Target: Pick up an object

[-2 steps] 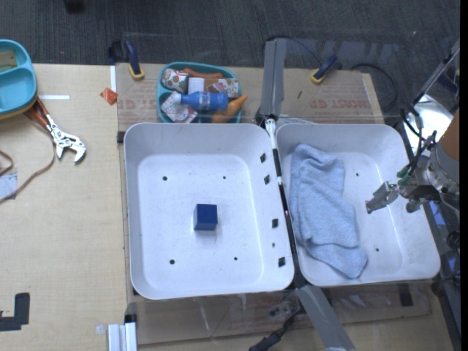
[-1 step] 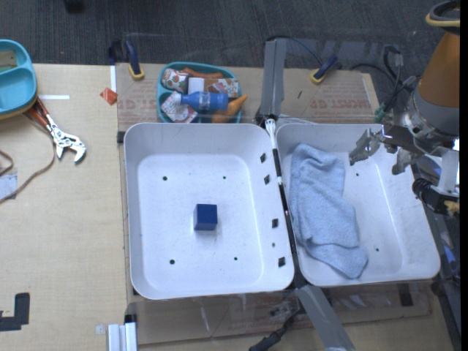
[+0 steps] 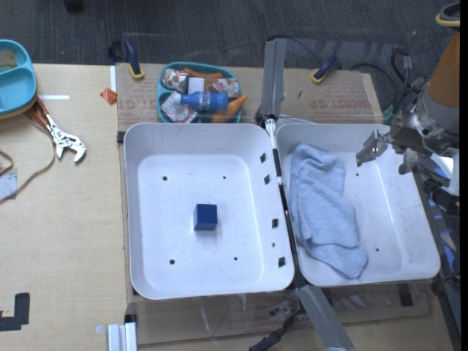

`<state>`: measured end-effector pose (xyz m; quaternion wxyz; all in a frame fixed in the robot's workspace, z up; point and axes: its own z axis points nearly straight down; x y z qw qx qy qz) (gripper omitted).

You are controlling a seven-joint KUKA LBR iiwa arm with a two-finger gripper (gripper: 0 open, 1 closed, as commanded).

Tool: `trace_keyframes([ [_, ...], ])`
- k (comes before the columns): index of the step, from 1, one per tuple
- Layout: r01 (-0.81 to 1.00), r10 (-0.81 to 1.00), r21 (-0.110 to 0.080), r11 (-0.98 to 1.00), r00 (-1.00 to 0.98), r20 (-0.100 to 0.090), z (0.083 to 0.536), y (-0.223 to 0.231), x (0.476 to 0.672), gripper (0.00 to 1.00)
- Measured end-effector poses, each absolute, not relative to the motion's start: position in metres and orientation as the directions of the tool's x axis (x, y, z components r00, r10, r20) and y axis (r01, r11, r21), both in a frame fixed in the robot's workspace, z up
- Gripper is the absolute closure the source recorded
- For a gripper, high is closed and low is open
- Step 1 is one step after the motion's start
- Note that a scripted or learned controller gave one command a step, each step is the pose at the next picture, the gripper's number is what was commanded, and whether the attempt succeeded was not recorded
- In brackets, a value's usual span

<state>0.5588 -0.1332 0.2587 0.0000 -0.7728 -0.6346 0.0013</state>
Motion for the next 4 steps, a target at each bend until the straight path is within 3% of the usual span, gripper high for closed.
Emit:
trace_keyframes([
  [1, 0.984, 0.984, -0.003, -0.18, 0.18, -0.002, 0.267, -0.06, 0.598, 0.0],
  [2, 0.999, 0.999, -0.003, 0.037, -0.037, -0.002, 0.246, -0.116, 0.596, 0.0],
  [3, 0.991, 0.991, -0.003, 0.137, -0.137, 0.0, 0.13, -0.114, 0.633, 0.0],
  [4, 0.996, 0.996, 0.0, 0.092, -0.092, -0.002, 0.114, -0.157, 0.598, 0.0],
])
